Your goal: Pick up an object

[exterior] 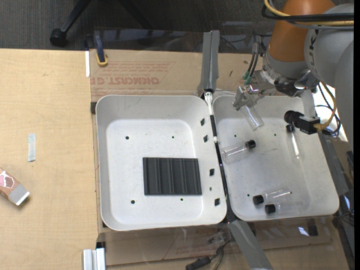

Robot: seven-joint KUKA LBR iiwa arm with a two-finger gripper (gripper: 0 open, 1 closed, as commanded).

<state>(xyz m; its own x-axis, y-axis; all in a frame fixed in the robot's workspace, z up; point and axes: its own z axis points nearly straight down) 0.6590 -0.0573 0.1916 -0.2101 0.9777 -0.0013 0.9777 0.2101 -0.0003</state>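
Note:
My gripper (246, 97) hangs over the far left corner of the right bin (315, 207), below the orange wrist band. A clear tube (253, 118) lies slanted just under it, its upper end meeting the gripper's tip; whether it is held is unclear. A clear tube with a black cap (239, 148) rests near the bin's left wall. Another capped tube (271, 196) and a small black cap (270, 209) sit near the front. A thin clear tube (294, 143) lies toward the right. In the left bin (112, 122) lies a black ridged slab (171, 176).
A grey divider post (210, 61) stands between the bins at the back. A black fitting on the arm's cable (299, 120) hangs over the right bin. On the bench at left lie a small grey strip (31, 147) and a pink and grey object (12, 188).

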